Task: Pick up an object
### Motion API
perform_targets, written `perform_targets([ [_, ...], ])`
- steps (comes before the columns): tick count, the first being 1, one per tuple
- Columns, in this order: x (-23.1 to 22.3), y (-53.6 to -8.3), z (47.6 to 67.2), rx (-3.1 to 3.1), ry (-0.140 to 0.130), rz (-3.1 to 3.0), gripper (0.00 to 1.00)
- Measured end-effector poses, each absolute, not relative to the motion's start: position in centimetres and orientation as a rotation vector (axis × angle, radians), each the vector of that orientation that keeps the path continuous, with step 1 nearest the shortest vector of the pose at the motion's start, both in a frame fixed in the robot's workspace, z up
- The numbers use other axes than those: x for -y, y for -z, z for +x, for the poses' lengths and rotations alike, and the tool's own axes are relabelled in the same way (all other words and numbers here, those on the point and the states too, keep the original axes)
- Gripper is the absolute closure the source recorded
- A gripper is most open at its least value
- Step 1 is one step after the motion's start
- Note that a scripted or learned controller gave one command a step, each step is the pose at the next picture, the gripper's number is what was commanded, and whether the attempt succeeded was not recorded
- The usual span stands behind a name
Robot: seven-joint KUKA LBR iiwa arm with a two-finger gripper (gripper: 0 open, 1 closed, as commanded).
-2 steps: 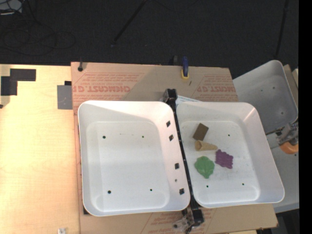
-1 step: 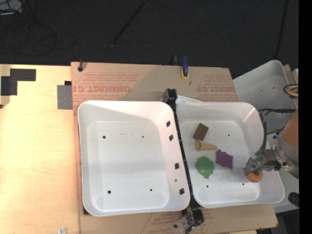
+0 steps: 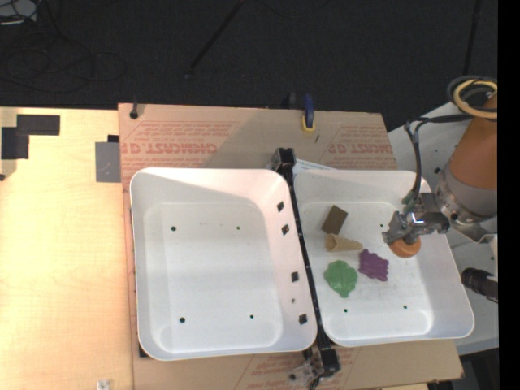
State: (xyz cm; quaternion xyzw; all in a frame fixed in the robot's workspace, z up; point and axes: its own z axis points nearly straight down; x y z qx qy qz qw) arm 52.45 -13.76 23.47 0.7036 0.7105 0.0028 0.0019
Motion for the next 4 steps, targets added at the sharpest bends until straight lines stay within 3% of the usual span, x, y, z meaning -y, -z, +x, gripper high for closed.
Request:
perform_targets([
  [1, 7.0, -18.4, 58.5, -2.234, 0.0, 2.217, 1.0],
  [2, 1.7, -18.6, 50.5, -2.234, 0.007, 2.224, 1.0],
  [3, 4.4, -30.0, 53.2, -2.215, -0.009, 2.215, 1.0],
  [4, -1.3, -24.9, 51.1, -2.232, 0.008, 2.222, 1.0],
])
